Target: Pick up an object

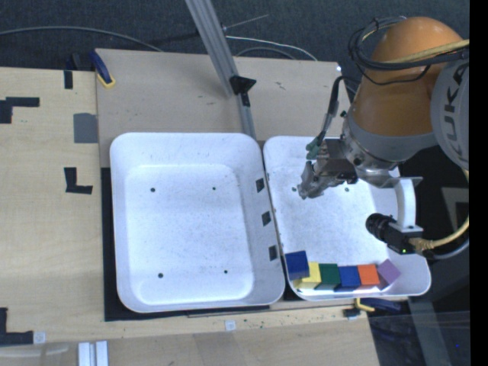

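Blocks (339,275) line right bin's (320,212) near wall.

Open floor spans the left bin (191,219). In the right bin (335,227), coloured blocks (339,274) crowd the near wall.

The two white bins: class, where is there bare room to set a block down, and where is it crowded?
The left bin has a bare floor from wall to wall. In the right bin, the middle floor is bare between the gripper and the row of coloured blocks. That near edge is crowded with blocks, and the arm overhangs the far right corner.
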`<state>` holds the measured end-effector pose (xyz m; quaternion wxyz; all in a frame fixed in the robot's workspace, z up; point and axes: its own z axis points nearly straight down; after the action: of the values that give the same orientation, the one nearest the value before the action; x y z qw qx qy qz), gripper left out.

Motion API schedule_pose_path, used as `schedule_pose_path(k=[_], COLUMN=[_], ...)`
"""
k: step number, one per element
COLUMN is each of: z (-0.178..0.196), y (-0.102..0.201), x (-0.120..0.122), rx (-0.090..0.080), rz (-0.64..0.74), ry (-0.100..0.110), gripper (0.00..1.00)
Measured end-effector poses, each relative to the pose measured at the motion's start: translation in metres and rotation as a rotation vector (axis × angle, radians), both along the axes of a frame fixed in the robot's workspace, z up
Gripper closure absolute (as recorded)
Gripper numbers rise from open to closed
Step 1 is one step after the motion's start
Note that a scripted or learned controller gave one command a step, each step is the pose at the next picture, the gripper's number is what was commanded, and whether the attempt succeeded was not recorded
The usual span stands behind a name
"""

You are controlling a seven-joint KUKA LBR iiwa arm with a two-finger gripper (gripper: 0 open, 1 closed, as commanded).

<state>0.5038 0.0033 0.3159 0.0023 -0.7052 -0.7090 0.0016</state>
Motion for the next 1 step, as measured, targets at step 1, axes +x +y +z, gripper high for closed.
schedule_pose_path(k=[1], z=[-0.1010], y=[-0.0109], x=[-0.0102], rx=[-0.002], rz=[-0.006], ry=[0.005], gripper=[1.00])
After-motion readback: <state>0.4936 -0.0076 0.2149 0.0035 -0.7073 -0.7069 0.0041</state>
